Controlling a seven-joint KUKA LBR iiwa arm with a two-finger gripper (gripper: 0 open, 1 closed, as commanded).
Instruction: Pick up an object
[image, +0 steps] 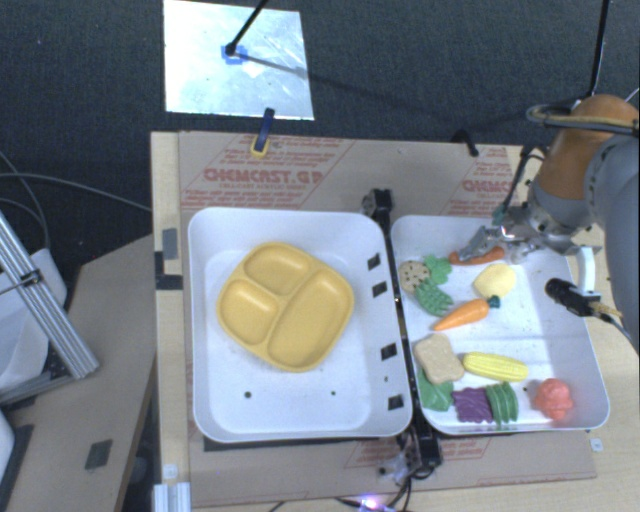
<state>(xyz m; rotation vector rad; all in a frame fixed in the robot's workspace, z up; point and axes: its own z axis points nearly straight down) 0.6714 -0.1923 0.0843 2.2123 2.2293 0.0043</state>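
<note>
the left bin (210, 400) held a yellow divided plate (285, 305). the right bin (590, 385) held toy food, a carrot (462, 314) near its middle. the jaws (484, 243) hung over that bin's far edge above an orange piece (480, 256); whether apart or together, i could not tell.

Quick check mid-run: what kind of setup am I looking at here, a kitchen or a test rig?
Most likely a lab test bench, not a kitchen: two white bins sit side by side on a cardboard sheet, the food looks like plastic toys, and loose cables run past an aluminium frame.
</note>
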